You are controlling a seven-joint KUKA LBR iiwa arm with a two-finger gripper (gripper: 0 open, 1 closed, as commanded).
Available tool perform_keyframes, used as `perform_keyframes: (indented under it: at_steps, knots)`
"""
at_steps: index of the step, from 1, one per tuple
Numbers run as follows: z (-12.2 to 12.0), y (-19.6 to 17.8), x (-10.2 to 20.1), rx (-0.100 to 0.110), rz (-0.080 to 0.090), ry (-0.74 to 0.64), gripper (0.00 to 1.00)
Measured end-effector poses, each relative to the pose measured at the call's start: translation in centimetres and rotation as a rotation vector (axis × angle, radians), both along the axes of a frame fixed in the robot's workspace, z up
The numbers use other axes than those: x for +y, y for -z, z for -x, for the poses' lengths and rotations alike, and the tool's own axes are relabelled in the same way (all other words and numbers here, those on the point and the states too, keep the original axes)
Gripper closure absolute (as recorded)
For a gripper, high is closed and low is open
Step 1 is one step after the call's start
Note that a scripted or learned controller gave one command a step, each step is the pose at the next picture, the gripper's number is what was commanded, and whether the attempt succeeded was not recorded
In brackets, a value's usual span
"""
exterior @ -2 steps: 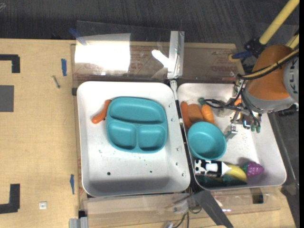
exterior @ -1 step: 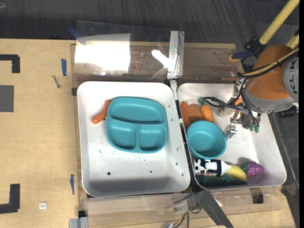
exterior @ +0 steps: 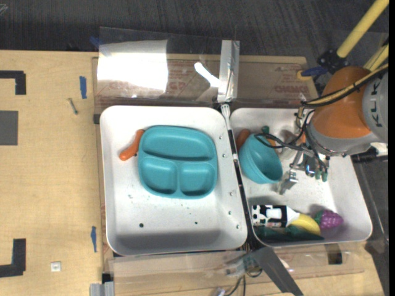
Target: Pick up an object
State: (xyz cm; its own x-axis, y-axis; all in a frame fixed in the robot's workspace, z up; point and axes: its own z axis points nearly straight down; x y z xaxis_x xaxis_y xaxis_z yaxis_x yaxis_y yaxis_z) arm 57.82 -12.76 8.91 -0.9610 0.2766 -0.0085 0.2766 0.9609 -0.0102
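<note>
You see the jaws (exterior: 289, 180) hanging low in the right bin (exterior: 345, 190), just right of the teal bowl (exterior: 259, 160); you cannot tell how they are set. Nothing shows between them. A black-and-white toy (exterior: 270, 214), a yellow banana (exterior: 305, 224) and purple grapes (exterior: 329, 221) lie along the bin's near wall. In the left bin (exterior: 117, 184) sits a teal divided plate (exterior: 178, 160), an orange carrot (exterior: 131, 145) touching its left edge.

A pale plywood bench (exterior: 49, 184) meets dark grey carpet floor (exterior: 185, 5) along its far edge; glare brightens a clear plastic sheet (exterior: 133, 69).
</note>
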Motion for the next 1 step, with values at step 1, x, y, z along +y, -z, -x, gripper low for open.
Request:
perform_keyframes:
  at_steps: [1]
  knots:
    - [-8.32, -4.24, 2.99, -0.003, -0.010, -0.122, 0.00]
